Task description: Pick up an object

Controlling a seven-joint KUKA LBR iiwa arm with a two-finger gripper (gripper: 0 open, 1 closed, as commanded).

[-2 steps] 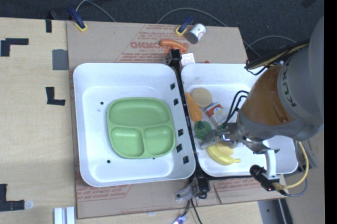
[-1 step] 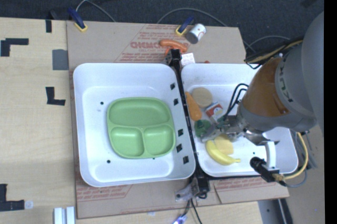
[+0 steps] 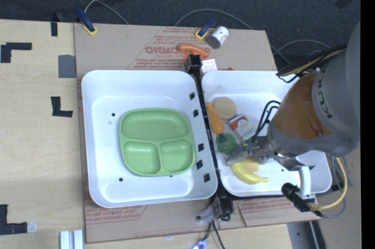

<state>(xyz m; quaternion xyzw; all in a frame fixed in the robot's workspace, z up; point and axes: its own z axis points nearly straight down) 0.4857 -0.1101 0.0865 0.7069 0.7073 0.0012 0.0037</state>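
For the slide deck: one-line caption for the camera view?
KUKA arm's claw lowered into the right bin among a banana, carrot and green item; green divided plate in left bin.

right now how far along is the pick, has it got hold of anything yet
Done: the grey arm has reached into the right white bin, its tool low among the items there. In hand: nothing visibly lifted; the yellow plastic banana, green toy and orange carrot-shaped piece all lie in the bin. Left: close on one item and raise it. The green divided plate sits in the left bin.
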